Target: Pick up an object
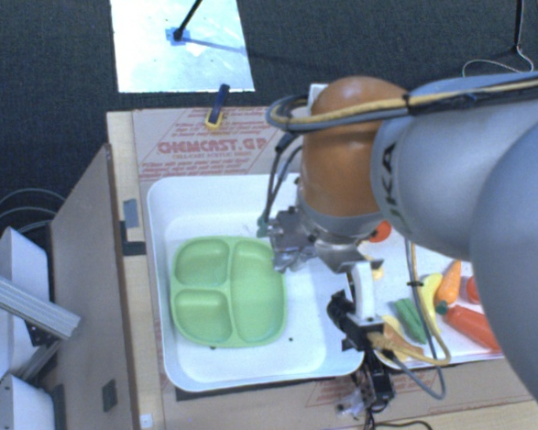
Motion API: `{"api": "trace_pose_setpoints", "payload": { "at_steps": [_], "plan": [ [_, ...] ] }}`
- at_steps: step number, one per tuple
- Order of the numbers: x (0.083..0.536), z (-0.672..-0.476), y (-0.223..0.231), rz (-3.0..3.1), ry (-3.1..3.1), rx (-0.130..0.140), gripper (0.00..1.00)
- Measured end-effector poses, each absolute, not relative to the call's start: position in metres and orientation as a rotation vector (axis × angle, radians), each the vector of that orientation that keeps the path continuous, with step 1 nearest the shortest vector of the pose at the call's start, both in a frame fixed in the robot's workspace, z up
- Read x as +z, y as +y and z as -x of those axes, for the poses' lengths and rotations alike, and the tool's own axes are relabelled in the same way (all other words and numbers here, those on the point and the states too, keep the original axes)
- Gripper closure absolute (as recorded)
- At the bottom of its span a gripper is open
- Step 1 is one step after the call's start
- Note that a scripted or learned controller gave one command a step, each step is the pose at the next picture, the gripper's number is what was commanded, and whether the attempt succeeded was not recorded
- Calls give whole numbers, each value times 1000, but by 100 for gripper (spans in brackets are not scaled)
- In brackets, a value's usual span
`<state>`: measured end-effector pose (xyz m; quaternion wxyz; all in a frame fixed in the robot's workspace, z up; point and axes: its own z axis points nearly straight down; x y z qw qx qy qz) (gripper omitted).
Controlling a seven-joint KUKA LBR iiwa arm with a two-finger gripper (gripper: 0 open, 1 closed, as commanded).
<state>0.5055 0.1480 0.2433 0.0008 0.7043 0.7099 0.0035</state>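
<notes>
Brown cardboard sheet [211,147] printed "CHEMCAST GP" at far side, left shallow white bin [195,201] holding pale green three-compartment plastic tray [227,291], right bin's toy vegetables: orange carrot [449,282], yellow piece [428,291], green piece [410,318], hand [280,247] over bins' divide, grip state cannot be told

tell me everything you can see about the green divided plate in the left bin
The green plate is a pale, matte, plastic-looking tray with rounded corners and raised ridges splitting it into three compartments: two smaller ones on the left and one long one on the right. All three look empty. It lies flat, right side up, on the floor of the left white bin, nearer the bin's front. The arm's wrist overhangs its upper right corner; whether it touches cannot be told.
</notes>
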Motion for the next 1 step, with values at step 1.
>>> {"api": "trace_pose_setpoints", "payload": {
  "at_steps": [1],
  "plan": [
    [181,-504,68,-2230,2214,-7,100]
  ]
}}
